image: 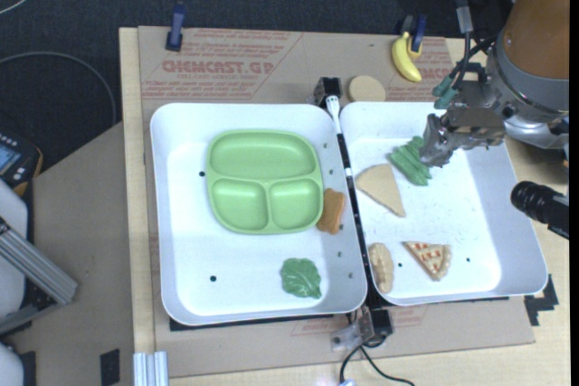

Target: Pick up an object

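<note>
My gripper (437,149) hangs low over the back of the right bin (507,221), right at the upper right end of a dark green ribbed piece (410,164) that lies on the bin floor. Whether it touches that piece I cannot tell. Just in front of the green piece lies a beige wedge (382,191). Near the bin's front are a pizza-like triangle (428,258) and a small tan bread-like lump (381,266).
The left bin (181,221) holds a light green divided plate (265,180), an orange-brown stick (332,211) by its right wall and a green leafy piece (300,277) in front. Behind the bins on the board lie a banana (406,59) and a tan disc (366,89).
</note>
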Action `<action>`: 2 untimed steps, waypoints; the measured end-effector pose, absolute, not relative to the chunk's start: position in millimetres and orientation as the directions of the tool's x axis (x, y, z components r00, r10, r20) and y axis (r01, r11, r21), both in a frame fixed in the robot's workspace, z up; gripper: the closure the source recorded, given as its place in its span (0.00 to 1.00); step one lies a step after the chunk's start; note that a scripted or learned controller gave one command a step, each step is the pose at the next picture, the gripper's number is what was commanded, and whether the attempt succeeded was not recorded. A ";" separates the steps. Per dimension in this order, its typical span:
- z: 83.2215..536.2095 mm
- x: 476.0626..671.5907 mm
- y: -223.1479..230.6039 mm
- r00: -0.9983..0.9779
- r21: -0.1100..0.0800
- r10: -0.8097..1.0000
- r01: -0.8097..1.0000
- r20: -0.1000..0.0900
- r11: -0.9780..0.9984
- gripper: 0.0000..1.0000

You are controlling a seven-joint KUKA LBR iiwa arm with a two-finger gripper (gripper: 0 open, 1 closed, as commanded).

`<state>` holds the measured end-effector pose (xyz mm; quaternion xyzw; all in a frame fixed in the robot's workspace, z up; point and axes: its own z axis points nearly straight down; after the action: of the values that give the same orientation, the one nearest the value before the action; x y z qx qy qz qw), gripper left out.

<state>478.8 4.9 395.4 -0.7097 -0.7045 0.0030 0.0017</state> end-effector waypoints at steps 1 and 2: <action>443.3 479.8 28.0 -0.002 0.007 1.000 1.000 0.001 0.002 1.00; 479.9 479.7 33.2 -0.001 0.007 1.000 1.000 0.001 0.001 1.00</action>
<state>479.7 33.2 479.9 -0.7068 -0.7074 -0.0029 -0.0023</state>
